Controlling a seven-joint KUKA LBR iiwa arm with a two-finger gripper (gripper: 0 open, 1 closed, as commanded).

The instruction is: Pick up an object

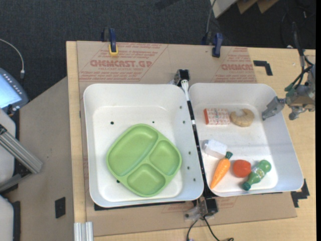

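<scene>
The right bin (pixel 281 134) holds 6 small things, any of which could be picked. A toy carrot (pixel 220 169) lies at a slant near the bin's front left, its green top touching a small white block (pixel 215 147) just behind it. Beside the carrot sits a red tomato-like piece (pixel 242 167), and touching that on its right is a green bottle (pixel 258 174) lying on its side (its cap end points toward the front of the bin). Further back, a small box with red print (pixel 216 116) lies flat, with a tan ring-shaped piece, perhaps a bagel or doughnut, (pixel 243 117) just to its right. The gripper (pixel 273 108) hangs at the right bin's back right corner, near the rim and well apart from all 6 things; whether it is spread or closed cannot be told from this angle, and nothing is seen in its grasp. The left bin (pixel 95 134) carries a green 3-compartment plate (pixel 144 158) lying flat toward its front. Both bins rest on a brown board (pixel 150 59) printed with red lettering, fixed at its far edge by 2 blue clamps (pixel 111 38).
</scene>
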